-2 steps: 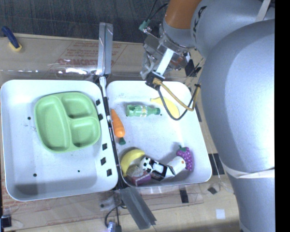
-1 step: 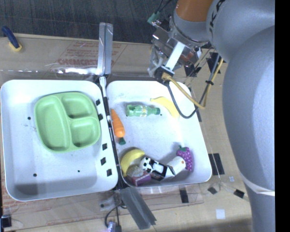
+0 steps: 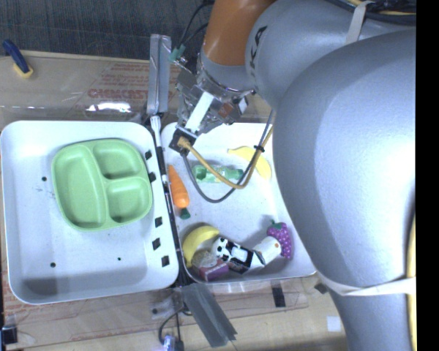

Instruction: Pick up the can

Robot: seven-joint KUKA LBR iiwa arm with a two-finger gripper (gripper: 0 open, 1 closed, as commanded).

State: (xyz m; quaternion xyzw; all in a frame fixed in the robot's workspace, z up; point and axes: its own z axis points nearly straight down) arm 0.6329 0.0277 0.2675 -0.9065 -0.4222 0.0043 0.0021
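A yellow, round-ended thing [image 3: 199, 243] that looks like the can lies near the front left corner of the right bin [image 3: 301, 269]. A black-and-white cow toy [image 3: 234, 255] and a pink item [image 3: 215, 271] press against it. My gripper [image 3: 207, 115] hangs over the bin's far left corner, well behind the can and apart from it. The wrist's orange band sits above it, and the bulk of the grey arm covers the bin's right side.
In the right bin lie an orange carrot [image 3: 178, 188] along the left wall, a green bottle-like item [image 3: 218, 172], a yellow fruit [image 3: 254, 160] and purple grapes [image 3: 280, 240]. The left bin [image 3: 29, 269] holds a green divided plate [image 3: 102, 183].
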